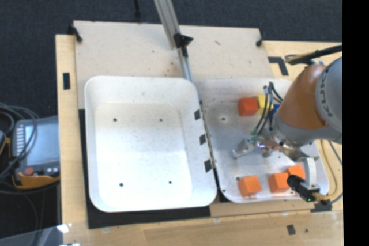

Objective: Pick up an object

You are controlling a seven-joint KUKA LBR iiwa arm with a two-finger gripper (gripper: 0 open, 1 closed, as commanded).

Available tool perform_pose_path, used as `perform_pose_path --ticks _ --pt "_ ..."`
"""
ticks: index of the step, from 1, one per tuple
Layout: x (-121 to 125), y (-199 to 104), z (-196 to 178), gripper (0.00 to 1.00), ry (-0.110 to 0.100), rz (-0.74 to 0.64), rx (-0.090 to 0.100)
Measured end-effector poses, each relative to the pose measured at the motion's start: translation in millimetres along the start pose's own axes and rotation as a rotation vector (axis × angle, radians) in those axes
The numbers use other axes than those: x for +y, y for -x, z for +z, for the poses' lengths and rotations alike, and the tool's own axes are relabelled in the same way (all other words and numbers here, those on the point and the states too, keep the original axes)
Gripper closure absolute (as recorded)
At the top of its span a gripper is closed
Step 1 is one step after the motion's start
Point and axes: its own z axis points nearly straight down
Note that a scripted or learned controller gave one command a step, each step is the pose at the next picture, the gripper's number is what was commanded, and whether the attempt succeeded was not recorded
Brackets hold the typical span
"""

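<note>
Dark carpet surrounds the pale wooden bench (66, 141), which bears two shallow white bins side by side. From my seat the grey arm with the orange band (308, 103) covers the right white bin (222, 184) from 1 to 4 o'clock, hiding its far rim and corner. The metal two-finger gripper (249, 148) sits low near that bin's middle; blurred, small, so I cannot tell how it stands or whether it has anything. An orange block (248, 106) lies at 12 o'clock in that bin, touching a yellow piece (263, 102) half hidden behind cables. Another orange cube (249, 185) lies at 6 o'clock, near the front rim. A third orange block (279, 182) sits just beside it at 5 o'clock, with an orange bit (297, 170) partly covered by the arm. The left white bin (95, 124) offers wide open floor. A slanted aluminium rail (163, 0) runs out of frame at 12 o'clock.
</note>
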Motion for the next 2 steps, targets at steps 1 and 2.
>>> perform_pose_path --ticks 1,2 --pt "1.5 0.1 -11.8 1.00 0.006 0.009 0.002" --pt "5.0 1.4 -75.9 1.00 0.006 -0.007 0.001"
